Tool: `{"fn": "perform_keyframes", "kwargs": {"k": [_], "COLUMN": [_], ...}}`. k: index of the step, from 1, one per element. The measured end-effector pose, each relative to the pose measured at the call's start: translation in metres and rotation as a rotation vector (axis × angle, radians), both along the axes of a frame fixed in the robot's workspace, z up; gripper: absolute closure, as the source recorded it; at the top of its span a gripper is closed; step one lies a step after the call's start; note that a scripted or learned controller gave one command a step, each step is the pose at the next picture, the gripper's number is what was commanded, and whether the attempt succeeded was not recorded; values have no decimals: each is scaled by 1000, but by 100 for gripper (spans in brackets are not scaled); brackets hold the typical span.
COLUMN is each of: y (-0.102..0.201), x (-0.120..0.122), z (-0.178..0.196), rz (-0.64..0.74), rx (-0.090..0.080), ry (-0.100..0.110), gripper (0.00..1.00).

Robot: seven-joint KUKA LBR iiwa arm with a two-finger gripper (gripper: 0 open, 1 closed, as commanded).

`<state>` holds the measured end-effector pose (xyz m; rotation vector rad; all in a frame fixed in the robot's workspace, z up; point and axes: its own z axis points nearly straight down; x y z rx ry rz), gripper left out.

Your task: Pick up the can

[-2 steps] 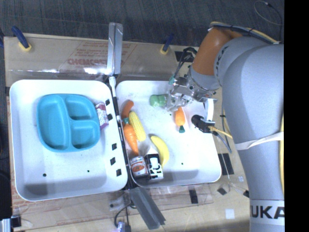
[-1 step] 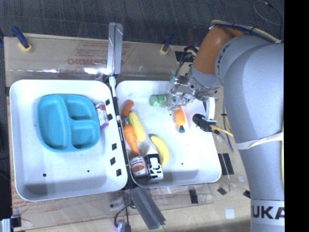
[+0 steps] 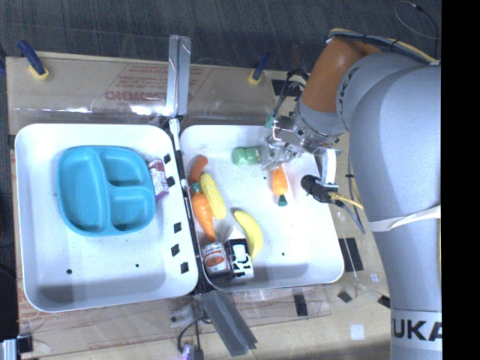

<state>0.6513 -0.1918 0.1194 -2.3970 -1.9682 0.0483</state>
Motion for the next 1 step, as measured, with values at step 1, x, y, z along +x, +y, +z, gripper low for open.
{"fn": "perform_keyframes", "kwargs": {"k": [1], "y": [0], "x": [0], "z": [7], "rz": [5], "rx": [0], "ry": [2], "gripper": [100]}}
